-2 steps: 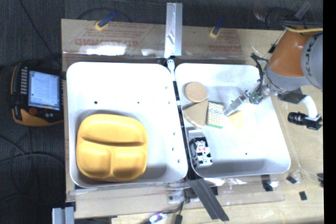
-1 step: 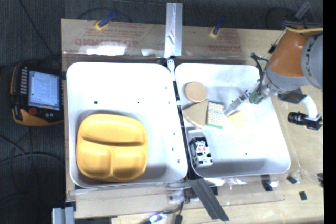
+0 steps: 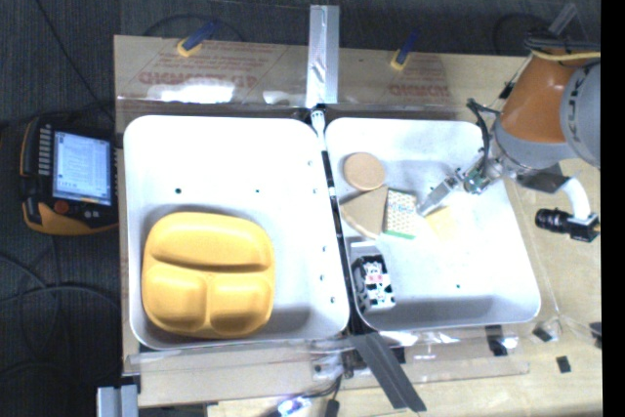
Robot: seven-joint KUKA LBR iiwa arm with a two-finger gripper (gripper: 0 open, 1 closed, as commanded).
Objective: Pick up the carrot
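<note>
Carrot unidentifiable among items beside jaws in right bin (image 3: 469,269).

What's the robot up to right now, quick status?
Pincer low over right bin, beside speckled sponge. No carrot identifiable. Round tan disc and cow-print carton nearby; yellow bread-shaped block in left bin.

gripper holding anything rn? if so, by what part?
Cannot be told. The gripper sits low in the right bin beside the sponge, too small and blurred to show any hold.

The wooden bench (image 3: 571,308) bears two white bins, left bin (image 3: 225,137) touching right bin (image 3: 488,293).
</note>
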